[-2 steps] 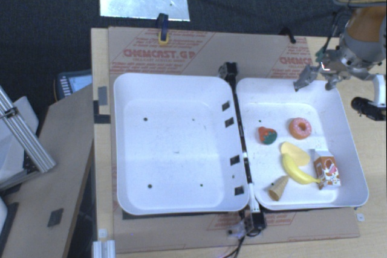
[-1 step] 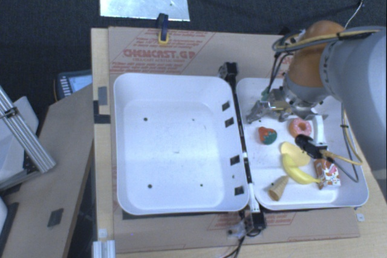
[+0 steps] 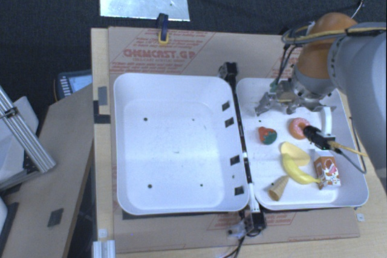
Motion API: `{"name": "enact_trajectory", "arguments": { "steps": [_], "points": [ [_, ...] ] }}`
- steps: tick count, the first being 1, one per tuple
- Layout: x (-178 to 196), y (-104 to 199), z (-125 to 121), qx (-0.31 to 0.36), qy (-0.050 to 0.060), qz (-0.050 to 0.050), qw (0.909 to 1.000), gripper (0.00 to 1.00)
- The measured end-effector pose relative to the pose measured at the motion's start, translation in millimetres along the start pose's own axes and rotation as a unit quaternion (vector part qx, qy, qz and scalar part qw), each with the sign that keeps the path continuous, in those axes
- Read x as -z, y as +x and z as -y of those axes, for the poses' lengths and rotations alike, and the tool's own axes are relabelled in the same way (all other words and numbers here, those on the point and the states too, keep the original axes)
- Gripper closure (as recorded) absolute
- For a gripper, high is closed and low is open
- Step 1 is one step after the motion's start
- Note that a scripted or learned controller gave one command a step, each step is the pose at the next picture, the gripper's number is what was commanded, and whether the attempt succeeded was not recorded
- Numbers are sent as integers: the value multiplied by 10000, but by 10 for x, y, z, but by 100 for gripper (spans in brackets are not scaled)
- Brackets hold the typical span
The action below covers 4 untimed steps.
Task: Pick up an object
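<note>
Overhead, the arm point(image 3: 354, 54) reaches in from the right and hangs above the back of the right bin point(image 3: 357, 193). Gripper point(image 3: 279, 101) sits low over the bin's rear left area, metal parts pointing toward the divider. Nothing visible between its tips; whether it is spread or closed I cannot tell at this angle.

Candidate objects all lie in the right bin, forward of the gripper:
- small red-and-green fruit point(image 3: 267, 135), nearest, just in front of the tips
- pink doughnut point(image 3: 298, 127), beside the fruit, partly under the wrist cabling
- banana point(image 3: 296, 161), mid-bin
- cone point(image 3: 278, 188), touching or nearly touching the banana's near end
- red-and-white packet point(image 3: 327, 171), against the banana's right side

Left bin point(image 3: 175, 148) holds no objects I can make out.

Risks, as judged from this layout:
- Fruit is round; a slightly off-centre descent would likely roll it aside rather than trap it.
- Doughnut lies flat; the tips may skate over it or catch one edge.
- Banana, cone and packet are crowded, so going there may nudge a neighbour or grab two.
- Black cable point(image 3: 317, 137) with its yellow lead trails across the bin near the doughnut; it could drag items or snag as the arm lowers.
- Gripper is near the rear wall; little margin for a sideways correction.
</note>
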<state>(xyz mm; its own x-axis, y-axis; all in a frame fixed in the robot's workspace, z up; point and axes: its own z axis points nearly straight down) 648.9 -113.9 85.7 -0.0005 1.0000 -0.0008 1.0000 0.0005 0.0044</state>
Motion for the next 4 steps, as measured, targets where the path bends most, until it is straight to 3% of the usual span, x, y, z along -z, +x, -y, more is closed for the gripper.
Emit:
{"name": "enact_trajectory", "arguments": {
  "steps": [1, 2, 3, 4],
  "points": [
    [573, -64, -225, 28, -25, 6, 10000, 0],
    [-48, 303, 599, 4, 74, -21, 10000, 0],
    [100, 278, 547, -4, 2, 4, 10000, 100],
    [1046, 906, 1075, 45, -11, -21, 10000, 100]
  ]
}}
